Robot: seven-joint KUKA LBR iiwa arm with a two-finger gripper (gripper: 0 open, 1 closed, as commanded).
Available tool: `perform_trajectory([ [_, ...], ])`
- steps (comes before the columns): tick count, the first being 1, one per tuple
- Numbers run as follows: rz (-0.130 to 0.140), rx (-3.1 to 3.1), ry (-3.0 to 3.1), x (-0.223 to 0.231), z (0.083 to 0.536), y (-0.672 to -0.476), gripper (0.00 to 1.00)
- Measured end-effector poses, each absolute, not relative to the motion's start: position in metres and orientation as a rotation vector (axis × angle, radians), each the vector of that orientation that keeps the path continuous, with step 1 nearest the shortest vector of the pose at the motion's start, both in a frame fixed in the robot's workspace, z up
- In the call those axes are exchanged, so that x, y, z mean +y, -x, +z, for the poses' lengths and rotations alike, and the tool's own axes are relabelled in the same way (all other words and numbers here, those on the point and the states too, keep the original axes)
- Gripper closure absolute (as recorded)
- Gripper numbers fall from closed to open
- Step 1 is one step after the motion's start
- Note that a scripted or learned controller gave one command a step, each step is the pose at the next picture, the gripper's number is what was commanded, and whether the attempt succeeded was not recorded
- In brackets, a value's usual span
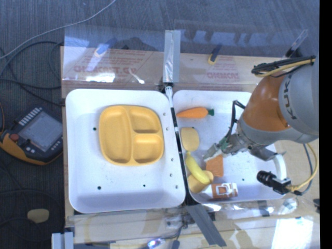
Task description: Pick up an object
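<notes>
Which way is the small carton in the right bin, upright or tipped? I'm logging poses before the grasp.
Tipped. The small carton lies on its side on the right bin floor, long axis across the view, near the front wall.

Bright, even overhead light w/ glare on plastic strip [129, 66], pic slightly soft, maybe low-res.

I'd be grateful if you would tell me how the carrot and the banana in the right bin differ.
The carrot is orange with a green tip; the banana is plain yellow. The carrot lies crosswise near the bin's far edge, while the banana runs slantwise nearer the front. The carrot lies apart from other items; the banana rests against neighbouring pieces. Both lie in the right bin, close to its left wall.
</notes>
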State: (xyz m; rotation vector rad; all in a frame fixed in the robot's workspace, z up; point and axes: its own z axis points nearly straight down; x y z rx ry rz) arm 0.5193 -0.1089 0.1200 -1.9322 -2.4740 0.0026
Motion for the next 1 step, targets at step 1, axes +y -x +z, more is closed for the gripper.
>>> perform_trajectory([
  [1,0.006,-2.392,2.039,-0.062,0.2442,-0.5602,1.0],
])
